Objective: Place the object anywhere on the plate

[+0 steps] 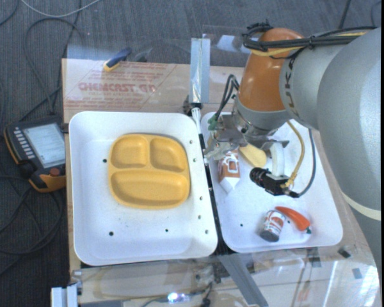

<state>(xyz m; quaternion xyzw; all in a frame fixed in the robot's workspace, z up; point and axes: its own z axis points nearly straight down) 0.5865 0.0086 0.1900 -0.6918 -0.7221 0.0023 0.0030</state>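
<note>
Gripper (225,147) hovering over carton (228,171) in right bin (320,235), claw state impossible to tell, needing a centred squeeze before crossing to yellow plate (150,170).

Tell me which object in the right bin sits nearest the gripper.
The orange-and-white carton, just below the gripper. The can and orange carrot-like piece lie far down by the bin's lower edge.

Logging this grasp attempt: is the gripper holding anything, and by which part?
Cannot be told: the gripper sits low over a small carton in the right bin.
</note>
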